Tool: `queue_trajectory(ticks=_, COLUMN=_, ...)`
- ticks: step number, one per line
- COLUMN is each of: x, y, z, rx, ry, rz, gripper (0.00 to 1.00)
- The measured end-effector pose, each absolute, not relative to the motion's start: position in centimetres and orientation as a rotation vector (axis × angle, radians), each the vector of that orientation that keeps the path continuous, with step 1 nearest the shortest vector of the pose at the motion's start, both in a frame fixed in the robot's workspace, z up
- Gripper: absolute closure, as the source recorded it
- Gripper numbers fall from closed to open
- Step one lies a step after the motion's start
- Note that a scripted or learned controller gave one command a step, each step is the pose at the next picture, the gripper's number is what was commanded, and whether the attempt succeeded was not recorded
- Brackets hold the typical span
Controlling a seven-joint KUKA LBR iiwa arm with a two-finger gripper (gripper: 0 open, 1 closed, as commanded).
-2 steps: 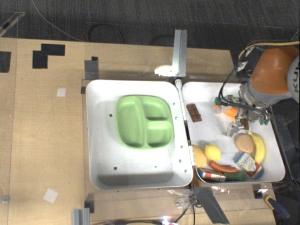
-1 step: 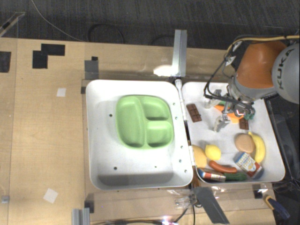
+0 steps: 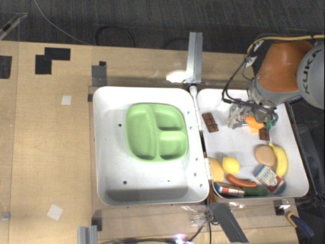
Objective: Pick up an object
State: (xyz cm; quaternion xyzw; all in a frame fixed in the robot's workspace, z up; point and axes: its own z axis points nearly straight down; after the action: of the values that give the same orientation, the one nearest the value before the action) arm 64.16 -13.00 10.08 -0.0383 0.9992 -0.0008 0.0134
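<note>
My gripper point(image 3: 241, 116) hangs low over the back of the right bin point(image 3: 298, 151), under the grey wrist with the orange band point(image 3: 282, 67). A small orange object point(image 3: 253, 124) lies right beside it, partly covered by the gripper body. A small brown piece point(image 3: 264, 134) lies just to the right of that. A brown chocolate bar point(image 3: 209, 121) rests to the gripper's left, near the bin's left wall. Whether the orange object is touched cannot be made out.
The front of the right bin holds a banana point(image 3: 280, 159), a round bun point(image 3: 264, 155), a lemon point(image 3: 231, 164), a sausage point(image 3: 242, 181), a small carton point(image 3: 267, 177) and a marker point(image 3: 229, 190). The left bin point(image 3: 109, 136) holds a green divided plate point(image 3: 155, 131).
</note>
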Motion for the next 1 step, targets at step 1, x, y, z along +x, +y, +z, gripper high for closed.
queue_trajectory(ticks=1, x=67.29, y=-5.73, z=18.85, rx=-0.001, ry=3.127, rz=0.004, gripper=1.0)
